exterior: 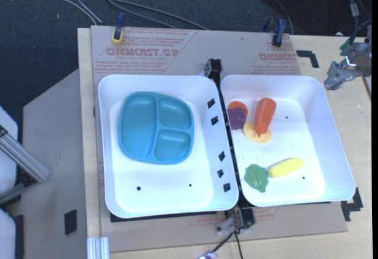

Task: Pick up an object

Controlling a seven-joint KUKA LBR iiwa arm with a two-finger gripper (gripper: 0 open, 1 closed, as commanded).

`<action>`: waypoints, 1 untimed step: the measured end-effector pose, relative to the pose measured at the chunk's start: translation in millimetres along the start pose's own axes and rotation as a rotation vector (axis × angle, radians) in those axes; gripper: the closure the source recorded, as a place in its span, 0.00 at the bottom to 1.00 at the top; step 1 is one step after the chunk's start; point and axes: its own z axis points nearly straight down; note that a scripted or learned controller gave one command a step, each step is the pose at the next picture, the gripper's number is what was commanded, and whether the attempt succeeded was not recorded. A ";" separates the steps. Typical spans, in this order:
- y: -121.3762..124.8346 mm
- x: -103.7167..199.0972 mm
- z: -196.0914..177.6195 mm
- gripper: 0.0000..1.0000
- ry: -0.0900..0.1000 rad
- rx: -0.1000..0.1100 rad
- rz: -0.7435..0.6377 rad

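Two shallow white bins lie side by side on the bench (65, 134), touching along their inner edges. The left bin (109, 193) holds a blue plate (156, 128) with three compartments; it lies flat in the upper left part of this bin, and no item is on it.

The right bin (331, 146) holds the small toy foods. An orange carrot (264, 115) lies tilted in the upper middle part, and its lower end rests on a small yellow disc (258, 134). Just beside it on the left there is a purple piece (237, 116), with an orange round piece (236, 107) touching it from above. Lower in the bin, a yellow corn cob (286, 167) lies almost flat, and a green broccoli piece (256, 176) is just beside its left end.

The gripper (342, 72) is at the right edge of the view, above the bench and outside the upper right corner of the right bin, well apart from all the toy foods. It is small and partly cut by the edge, so I cannot tell its state. Nothing is seen between its parts.

Two clamps, a yellow one (117, 33) and a blue one (277, 33), sit on the far edge of the board under the bins.
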 end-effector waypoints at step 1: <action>11.3 45.3 6.5 1.00 0.003 0.004 -0.003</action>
